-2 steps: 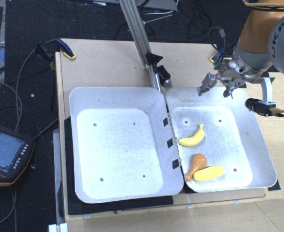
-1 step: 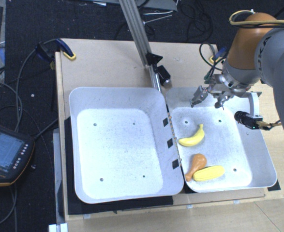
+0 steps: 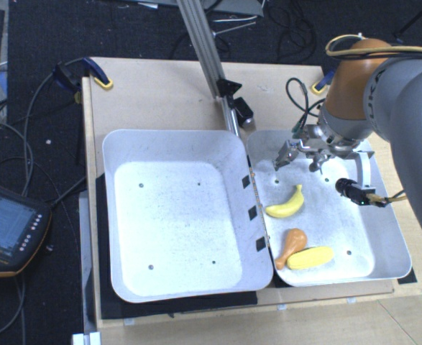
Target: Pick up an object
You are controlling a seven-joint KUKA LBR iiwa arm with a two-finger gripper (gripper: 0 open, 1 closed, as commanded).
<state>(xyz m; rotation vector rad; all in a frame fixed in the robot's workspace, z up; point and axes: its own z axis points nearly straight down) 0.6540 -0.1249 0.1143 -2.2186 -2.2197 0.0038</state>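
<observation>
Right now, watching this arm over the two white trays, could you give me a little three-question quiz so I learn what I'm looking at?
1. True or false: the banana lies in the right bin.
2. Which thing touches the orange drumstick toy? A) the banana B) the yellow oblong C) the gripper
3. Fill in: the gripper hangs over the ____ end of the right bin, above the banana in the picture.

Key: 1. True. 2. B; it lies against the drumstick near the bin's front edge. 3. Far.
</observation>
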